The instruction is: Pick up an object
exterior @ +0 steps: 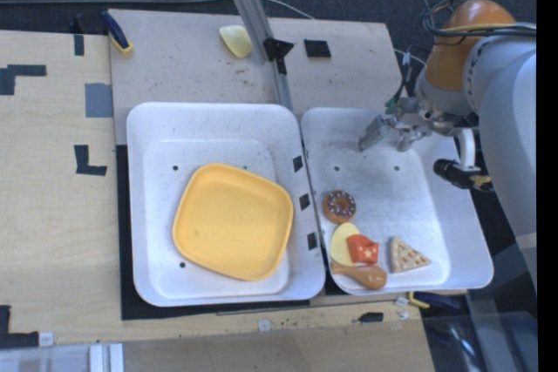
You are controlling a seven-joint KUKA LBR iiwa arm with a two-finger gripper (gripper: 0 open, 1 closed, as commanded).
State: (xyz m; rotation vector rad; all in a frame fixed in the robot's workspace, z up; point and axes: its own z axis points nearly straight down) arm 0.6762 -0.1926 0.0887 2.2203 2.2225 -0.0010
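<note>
The grey arm with its orange band enters at the upper right of the frame and ends in a two-finger gripper (386,138) over the upper part of the right-hand shallow white bin (453,226). Its two dark fingers are spread apart, one slanting toward the left and one pointing down, with nothing between them; bare bin floor shows below.

The objects to pick lie grouped in the lower part of that same bin, well apart from the gripper. A small round brown doughnut with pink sprinkles (339,206) sits near the bin's left wall. Just below it is a pale yellow rounded piece (341,238), and a red chunky block (364,250) rests against its lower right side. A tan drumstick-shaped toy (362,276) lies along the bottom wall, touching the yellow piece. To the right of these, a small triangular pizza-slice toy (406,256) lies by itself.

The left-hand shallow white bin (148,135) holds a yellow square plastic plate with rounded corners (233,221), tilted slightly. Above the bins, on the grey board at the upper middle of the frame, rests a small pale yellow lump (234,41), beside a slanted metal bar (253,9).
</note>
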